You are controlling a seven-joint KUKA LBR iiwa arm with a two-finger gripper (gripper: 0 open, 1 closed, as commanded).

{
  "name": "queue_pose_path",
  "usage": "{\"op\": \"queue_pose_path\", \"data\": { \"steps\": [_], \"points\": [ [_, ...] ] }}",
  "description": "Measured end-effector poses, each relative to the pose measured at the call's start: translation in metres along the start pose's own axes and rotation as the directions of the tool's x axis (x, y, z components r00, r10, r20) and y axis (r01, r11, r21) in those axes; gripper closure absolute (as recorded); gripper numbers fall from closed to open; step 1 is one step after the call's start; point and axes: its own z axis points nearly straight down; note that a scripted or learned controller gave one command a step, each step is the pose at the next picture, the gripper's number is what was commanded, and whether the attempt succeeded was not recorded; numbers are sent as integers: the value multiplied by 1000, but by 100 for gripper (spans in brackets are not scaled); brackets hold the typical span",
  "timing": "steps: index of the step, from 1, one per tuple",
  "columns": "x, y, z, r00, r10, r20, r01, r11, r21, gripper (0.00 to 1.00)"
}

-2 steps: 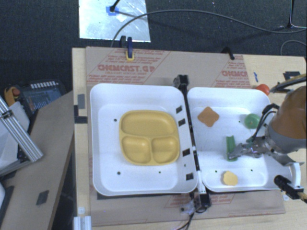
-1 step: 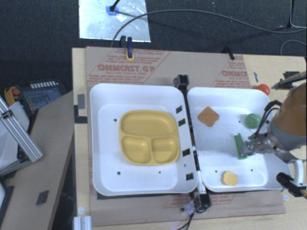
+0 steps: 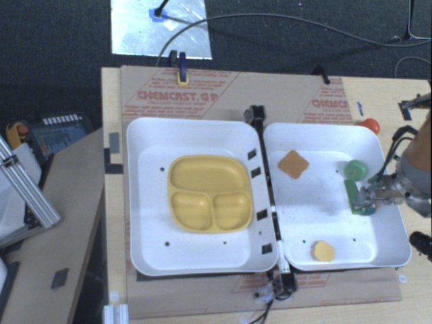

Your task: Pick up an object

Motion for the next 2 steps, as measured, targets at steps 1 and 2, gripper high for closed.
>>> {"op": "queue_pose_path", "data": {
  "steps": [1,2],
  "points": [
    [10,2,-54,1000,-3,-1,3,1000,-1,100],
    [9,-4,-113,1000,-2,0,2,1000,-2,100]
  ]
}}
